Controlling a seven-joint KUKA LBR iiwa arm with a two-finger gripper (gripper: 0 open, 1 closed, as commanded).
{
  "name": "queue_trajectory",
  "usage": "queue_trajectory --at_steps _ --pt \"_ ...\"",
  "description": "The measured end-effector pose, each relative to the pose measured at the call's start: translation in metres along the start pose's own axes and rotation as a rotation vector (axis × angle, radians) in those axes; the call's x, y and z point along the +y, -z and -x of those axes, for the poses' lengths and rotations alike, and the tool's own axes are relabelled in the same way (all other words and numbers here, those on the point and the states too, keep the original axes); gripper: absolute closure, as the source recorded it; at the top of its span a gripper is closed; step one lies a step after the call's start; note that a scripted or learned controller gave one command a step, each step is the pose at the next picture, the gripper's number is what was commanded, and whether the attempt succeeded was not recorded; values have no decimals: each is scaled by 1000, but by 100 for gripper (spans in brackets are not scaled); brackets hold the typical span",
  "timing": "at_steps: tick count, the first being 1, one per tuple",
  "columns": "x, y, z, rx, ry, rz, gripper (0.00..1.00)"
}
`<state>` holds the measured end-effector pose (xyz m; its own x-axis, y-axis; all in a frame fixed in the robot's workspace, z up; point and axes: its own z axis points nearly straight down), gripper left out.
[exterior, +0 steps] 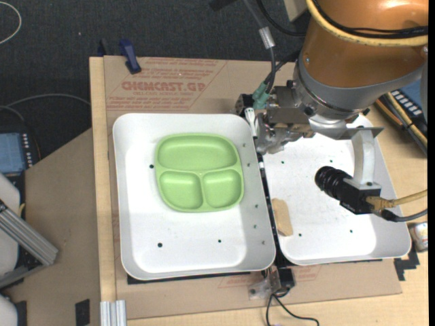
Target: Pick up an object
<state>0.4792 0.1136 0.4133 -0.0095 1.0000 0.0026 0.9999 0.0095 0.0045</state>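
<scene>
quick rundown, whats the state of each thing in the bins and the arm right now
green three-compartment plastic plate: lying flat, right way up, in the left white bin, untouched
small tan flat piece: lying at the left edge of the right white bin, untouched
grey arm with orange band: reaching in over the right bin's far left corner
gripper: low at that corner, holding nothing visible

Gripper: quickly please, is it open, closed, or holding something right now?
Gripper: cannot be told; it sits at the far inner corner of the right bin.
</scene>
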Motion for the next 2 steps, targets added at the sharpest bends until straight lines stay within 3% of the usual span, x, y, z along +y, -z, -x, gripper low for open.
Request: queue_trajectory --at_steps 1,2 --pt "1 28 -69 1 -1 0 100" --pt "17 4 -31 -4 -14 -9 100"
